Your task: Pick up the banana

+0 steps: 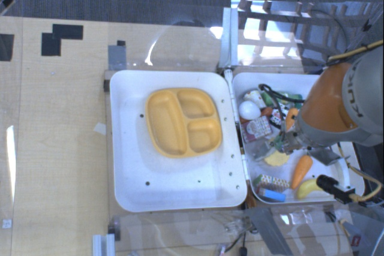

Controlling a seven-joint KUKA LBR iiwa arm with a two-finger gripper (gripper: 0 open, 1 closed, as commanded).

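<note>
Left of the right bin (354, 156), you've got the left bin (129, 189) holding a yellow divided plate (183, 122), three compartments, sitting alone on the white floor. Cross the wall between them and the right bin is crowded: a white ball (249, 110) at its near-left, a dark green-and-black item (277, 95) just behind that, a small red-and-white checked packet (259, 126) below the ball. Along the bin's front edge you see a blue block (274, 195) and a small striped piece (271, 180). A pale yellow wedge (276, 159) lies mid-bin, an orange carrot (301, 171) tilted just right of it. The banana (310, 187) sits at the carrot's lower end, near the front wall, a black part of the arm overlapping its right end. The gripper (288, 139) hangs above the clutter beside the wedge; you can't tell how its fingers stand. No writing reads clearly.
</note>
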